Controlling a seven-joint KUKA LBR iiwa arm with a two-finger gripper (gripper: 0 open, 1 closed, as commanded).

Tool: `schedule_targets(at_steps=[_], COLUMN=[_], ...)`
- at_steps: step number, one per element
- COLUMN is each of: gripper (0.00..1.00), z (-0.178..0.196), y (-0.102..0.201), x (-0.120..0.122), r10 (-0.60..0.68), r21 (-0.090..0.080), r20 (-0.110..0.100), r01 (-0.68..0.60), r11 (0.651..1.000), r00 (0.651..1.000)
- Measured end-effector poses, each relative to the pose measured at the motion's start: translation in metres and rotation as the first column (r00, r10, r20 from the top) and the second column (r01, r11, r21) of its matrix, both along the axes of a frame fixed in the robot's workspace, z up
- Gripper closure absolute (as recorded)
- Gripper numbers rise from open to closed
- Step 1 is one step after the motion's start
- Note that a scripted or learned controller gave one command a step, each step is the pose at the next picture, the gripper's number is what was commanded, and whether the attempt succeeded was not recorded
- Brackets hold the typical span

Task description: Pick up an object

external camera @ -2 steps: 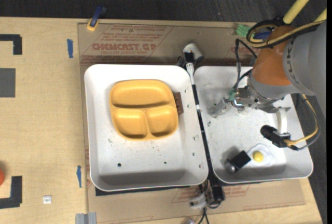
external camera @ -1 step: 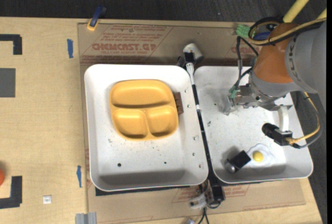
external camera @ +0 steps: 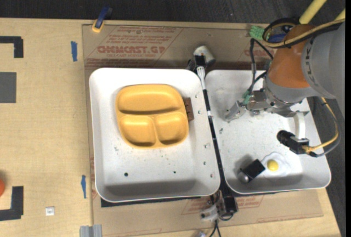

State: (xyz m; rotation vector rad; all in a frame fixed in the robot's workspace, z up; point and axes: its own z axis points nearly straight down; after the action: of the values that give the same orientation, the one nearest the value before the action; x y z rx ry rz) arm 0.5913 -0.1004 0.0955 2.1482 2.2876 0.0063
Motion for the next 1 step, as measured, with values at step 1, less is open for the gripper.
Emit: schedule_targets(at_steps=[1], gripper=[0.0], z=[-0.0108], y=[-0.011], x=[-0.1054], r10=[0.067], r21=[0.0], r20=[-0.007], r01=[-0.067], r11=[0.998], r00=[0.998])
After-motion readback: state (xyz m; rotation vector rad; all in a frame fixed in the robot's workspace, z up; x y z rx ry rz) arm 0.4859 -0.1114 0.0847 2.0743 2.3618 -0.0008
